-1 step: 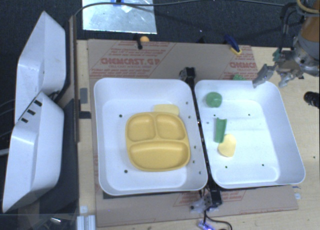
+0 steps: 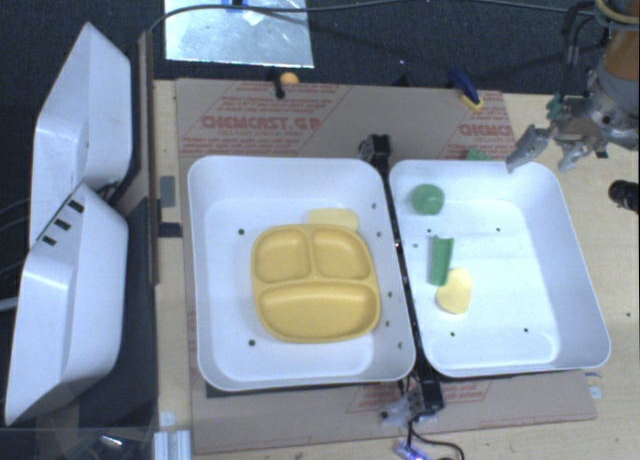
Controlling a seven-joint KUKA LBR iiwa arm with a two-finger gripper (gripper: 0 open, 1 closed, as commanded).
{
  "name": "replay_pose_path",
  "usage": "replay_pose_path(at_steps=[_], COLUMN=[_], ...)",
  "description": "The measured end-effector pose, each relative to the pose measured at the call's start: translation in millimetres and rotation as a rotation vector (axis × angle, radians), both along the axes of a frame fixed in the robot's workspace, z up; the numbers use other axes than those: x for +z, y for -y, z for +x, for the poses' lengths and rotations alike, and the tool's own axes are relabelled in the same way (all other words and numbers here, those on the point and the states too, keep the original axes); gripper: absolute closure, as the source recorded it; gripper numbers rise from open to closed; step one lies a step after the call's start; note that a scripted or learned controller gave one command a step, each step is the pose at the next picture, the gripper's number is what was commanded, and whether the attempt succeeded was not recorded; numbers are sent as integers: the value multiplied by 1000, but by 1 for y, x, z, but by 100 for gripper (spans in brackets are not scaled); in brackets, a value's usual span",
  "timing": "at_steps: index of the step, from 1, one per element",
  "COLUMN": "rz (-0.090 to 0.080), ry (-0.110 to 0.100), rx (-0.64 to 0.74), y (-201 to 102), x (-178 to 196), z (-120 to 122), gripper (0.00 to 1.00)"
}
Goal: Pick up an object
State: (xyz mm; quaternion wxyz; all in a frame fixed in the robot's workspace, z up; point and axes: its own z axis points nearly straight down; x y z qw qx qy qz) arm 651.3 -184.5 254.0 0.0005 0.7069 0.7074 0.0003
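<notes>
While the claw [image 2: 552, 151] hung spread and empty above the right bin's [image 2: 575, 248] rim, a descent there risked hitting the wall, missing the green block [image 2: 440, 260].

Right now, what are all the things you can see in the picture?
divided plate: one, yellow, three compartments, middle of the left bin
pale block: one, pale yellow, left bin, touching the plate's far edge
round green piece: one, green, right bin, far left corner
green bar: one, green, right bin, lying lengthwise near the left wall
yellow lump: one, yellow, right bin, just beyond the bar's near end
bins: two, white, side by side on the bench
cardboard sheet: one, brown, under the bins
gripper: one, grey, open, above the right bin's far right corner
</notes>
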Motion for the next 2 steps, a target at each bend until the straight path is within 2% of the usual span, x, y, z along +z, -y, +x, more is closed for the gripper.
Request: replay_pose_path(at_steps=[2], rz=[1], ry=[-3], rx=[0], y=[4], x=[-86], z=[8], gripper=[0])
